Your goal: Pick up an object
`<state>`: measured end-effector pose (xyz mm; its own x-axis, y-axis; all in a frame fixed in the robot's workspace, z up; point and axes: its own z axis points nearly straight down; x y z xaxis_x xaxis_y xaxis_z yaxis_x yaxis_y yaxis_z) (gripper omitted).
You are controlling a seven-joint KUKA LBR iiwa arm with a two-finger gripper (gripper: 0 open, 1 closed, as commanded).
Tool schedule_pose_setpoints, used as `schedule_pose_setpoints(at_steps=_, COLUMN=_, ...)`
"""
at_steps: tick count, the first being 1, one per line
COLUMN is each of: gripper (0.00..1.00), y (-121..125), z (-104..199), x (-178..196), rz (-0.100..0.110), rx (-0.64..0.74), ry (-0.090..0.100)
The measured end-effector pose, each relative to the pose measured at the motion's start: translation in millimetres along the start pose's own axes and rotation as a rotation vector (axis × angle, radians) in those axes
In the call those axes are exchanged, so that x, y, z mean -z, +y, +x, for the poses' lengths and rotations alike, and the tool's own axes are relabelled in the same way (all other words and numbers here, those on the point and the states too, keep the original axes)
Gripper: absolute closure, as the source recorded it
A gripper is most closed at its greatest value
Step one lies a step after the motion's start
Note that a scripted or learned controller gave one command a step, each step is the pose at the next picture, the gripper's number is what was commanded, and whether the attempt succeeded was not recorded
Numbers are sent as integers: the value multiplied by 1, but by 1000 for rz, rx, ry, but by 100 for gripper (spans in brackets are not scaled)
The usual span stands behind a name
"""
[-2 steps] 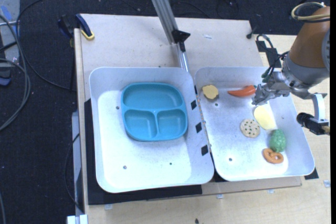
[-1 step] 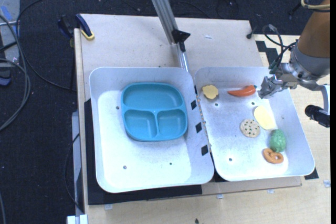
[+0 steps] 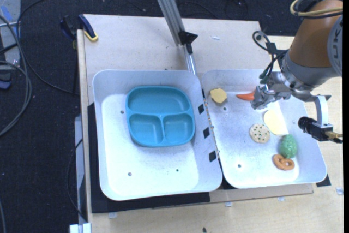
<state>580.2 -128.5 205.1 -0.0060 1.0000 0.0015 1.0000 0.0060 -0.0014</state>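
My gripper (image 3: 260, 98) hangs low over the right bin (image 3: 234, 163), just right of an orange carrot-like piece (image 3: 245, 96) and touching or nearly touching its right end. A pale yellow slab (image 3: 275, 121) lies just below the gripper. Further items in that bin are a yellow round piece (image 3: 218, 96), a speckled cookie (image 3: 259, 133), a green lump (image 3: 288, 146) and a brown pretzel (image 3: 283, 162). The arm's wrist hides the fingertips.
The left bin (image 3: 109, 172) holds a blue divided plate (image 3: 161, 116). A slanted metal pole (image 3: 166, 0) rises from the bench behind the bins. A black fitting (image 3: 316, 128) sticks out at the right bin's right rim.
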Motion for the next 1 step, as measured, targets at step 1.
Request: schedule_pose_setpoints(at_steps=1, gripper=100, y=1, z=49, x=8, rz=-2, rx=1, ry=1)
